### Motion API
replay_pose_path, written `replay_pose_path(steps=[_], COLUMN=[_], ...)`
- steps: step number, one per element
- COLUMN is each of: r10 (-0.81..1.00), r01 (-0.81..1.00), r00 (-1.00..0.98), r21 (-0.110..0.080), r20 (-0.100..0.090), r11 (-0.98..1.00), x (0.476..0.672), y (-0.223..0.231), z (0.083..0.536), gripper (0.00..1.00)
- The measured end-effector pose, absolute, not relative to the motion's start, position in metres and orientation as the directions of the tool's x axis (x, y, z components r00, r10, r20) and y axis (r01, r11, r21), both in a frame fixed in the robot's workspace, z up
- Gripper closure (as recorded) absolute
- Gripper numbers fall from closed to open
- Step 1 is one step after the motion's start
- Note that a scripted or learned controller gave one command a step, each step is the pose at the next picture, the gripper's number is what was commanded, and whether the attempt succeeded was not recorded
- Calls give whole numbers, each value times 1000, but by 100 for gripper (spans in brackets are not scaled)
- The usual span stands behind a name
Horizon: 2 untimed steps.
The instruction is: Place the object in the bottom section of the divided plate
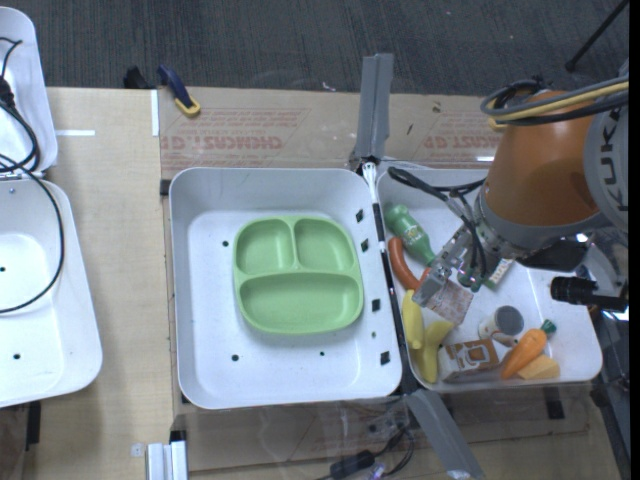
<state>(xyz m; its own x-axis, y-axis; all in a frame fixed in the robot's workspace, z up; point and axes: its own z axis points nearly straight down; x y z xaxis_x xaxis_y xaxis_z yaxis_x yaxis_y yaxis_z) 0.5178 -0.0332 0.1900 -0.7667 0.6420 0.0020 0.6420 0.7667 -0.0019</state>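
None of the three sections of the green plate [297,273] holds anything yet, so the placing is all still to do. The plate sits in the left bin [190,298]; the candidate objects lie in the right bin [585,358]: a green bottle [408,230], a hot dog [402,264], a banana [420,336], a carrot [527,349] and a few smaller items. The gripper [440,286] is low among them, just above the banana; I cannot tell whether it is apart, together or clamped on anything. By my reading, grasping, carrying over and releasing into the wide bottom section remain.
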Motion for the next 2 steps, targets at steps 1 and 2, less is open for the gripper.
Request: replay_pose_path(steps=[1,2], r10=[236,236], r01=[236,236], r00=[-972,-972], r21=[0,0], r20=[2,2], r11=[972,972], x=[479,479], y=[26,26], z=[226,226], gripper=[100,0])
